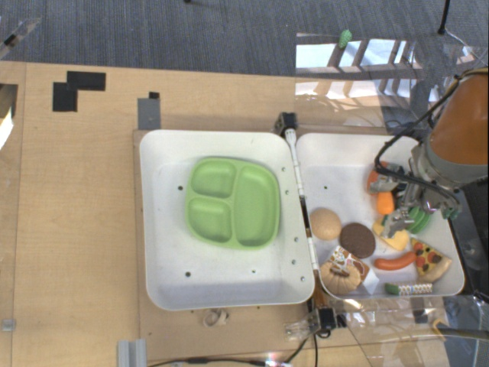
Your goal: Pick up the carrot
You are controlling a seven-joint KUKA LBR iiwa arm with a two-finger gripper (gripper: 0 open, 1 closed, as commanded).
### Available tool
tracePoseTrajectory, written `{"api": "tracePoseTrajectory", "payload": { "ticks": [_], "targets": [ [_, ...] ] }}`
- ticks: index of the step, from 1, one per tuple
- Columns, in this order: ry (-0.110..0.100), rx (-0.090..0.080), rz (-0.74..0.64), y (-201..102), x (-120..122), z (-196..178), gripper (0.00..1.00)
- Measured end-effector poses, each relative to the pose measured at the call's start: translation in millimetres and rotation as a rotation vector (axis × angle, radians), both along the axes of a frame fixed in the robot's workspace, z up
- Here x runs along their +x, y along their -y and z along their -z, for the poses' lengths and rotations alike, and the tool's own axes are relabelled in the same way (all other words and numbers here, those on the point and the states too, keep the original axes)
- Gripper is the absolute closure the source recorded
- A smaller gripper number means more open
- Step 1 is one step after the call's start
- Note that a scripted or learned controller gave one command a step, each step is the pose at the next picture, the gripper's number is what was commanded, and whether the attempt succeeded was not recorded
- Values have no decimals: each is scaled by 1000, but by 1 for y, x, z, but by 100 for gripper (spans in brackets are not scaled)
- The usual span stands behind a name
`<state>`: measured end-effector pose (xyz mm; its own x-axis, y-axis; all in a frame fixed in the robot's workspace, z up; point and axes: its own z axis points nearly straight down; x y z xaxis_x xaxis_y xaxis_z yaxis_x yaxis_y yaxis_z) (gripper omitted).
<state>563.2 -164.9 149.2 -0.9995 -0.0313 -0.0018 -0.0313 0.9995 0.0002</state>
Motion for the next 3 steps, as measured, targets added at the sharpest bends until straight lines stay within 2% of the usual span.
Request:
{"api": "tracePoseTrajectory", "payload": {
  "ticks": [1,2,3],
  "targets": [
    [13,1,412,39,8,60,0],
    [26,1,404,37,12,46,100],
    [7,5,629,-47,-32,-11,100]
  ]
}}
